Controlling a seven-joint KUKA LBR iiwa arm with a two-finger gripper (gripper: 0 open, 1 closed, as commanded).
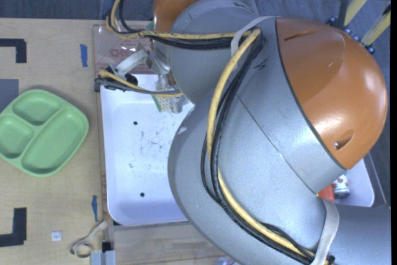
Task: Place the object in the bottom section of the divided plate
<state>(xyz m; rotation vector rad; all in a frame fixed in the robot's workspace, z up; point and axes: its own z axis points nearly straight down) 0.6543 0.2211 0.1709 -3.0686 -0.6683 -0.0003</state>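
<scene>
Plate: a green divided plate [43,132] lies on the wooden bench [49,28] at the left, well apart from the arm. It has two small sections on its far-left side and one large section on its near-right side, all bare.

Left bin: the white bin [133,158] sits just right of the plate. Its floor bears dark scuffs and a few small holes.

Obstruction: the grey and orange arm [279,133] covers the right half of the scene, hiding most of the right bin [366,189] and the right part of the left bin.

Arm pose: it reaches in from the right and bends left, its wrist over the far edge of the left bin. Yellow and black cables [214,133] run along it.

Gripper: the gripper [162,87] hangs at the far end of the left bin. Whether it is released or clenched cannot be told.

Object: a small yellow-green patterned thing [166,101] shows just under the gripper, over the far end of the left bin. Whether it is gripped cannot be told.

Other item: a small orange and white thing [338,189] peeps out beneath the arm in the right bin.

Bench marks: blue tape [84,54] and black corner marks [15,49] lie left of the bins. A tan loop [87,245] rests at the near edge.
</scene>
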